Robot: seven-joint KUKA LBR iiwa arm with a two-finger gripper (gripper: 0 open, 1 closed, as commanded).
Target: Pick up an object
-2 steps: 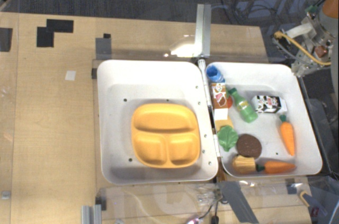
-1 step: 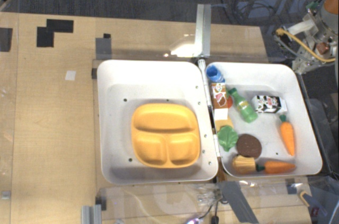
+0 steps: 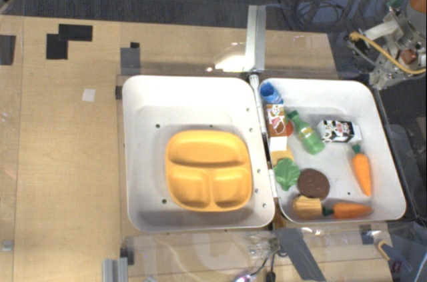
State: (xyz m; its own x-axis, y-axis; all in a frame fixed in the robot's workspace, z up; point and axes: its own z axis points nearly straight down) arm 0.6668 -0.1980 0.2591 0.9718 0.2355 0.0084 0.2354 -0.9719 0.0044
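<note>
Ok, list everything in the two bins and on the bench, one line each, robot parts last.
bins: 2, white, side by side on the bench
divided plate: 1, yellow, middle of the left bin
bottle with blue cap: 1, right bin, far left corner
green bottle: 1, right bin, centre
cow-print carton: 1, black and white, right bin
carrots: 2, orange, right bin, right side and near edge
leafy vegetable: 1, green, right bin, left side
round cookie: 1, dark brown, beside the leafy vegetable
black patches: several, far left of the bench
arm: 1, grey, upper right, outside the bins
</note>
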